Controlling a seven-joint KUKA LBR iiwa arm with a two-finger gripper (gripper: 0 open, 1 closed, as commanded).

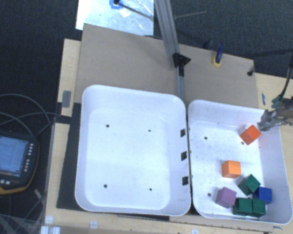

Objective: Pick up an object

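Note:
My gripper (pixel 267 123) hangs over the far right corner of the right bin (pixel 199 205), pointing down and to the left. A red-orange block (pixel 250 134) sits turned on a diagonal right at its tip, touching it in this view. I cannot tell whether the block is held or rests on the bin floor. Lower in the same bin lie an orange block (pixel 231 168), a purple block (pixel 226 197), a dark green block (pixel 249 183), a blue block (pixel 264 194) and a green block pair (pixel 248 207).
The left bin (pixel 87 132) stands beside the right one, with a raised divider between them. A slanted metal pole (pixel 168 22) crosses the back of the bench. A teach pendant (pixel 2 161) lies at the far left on the floor.

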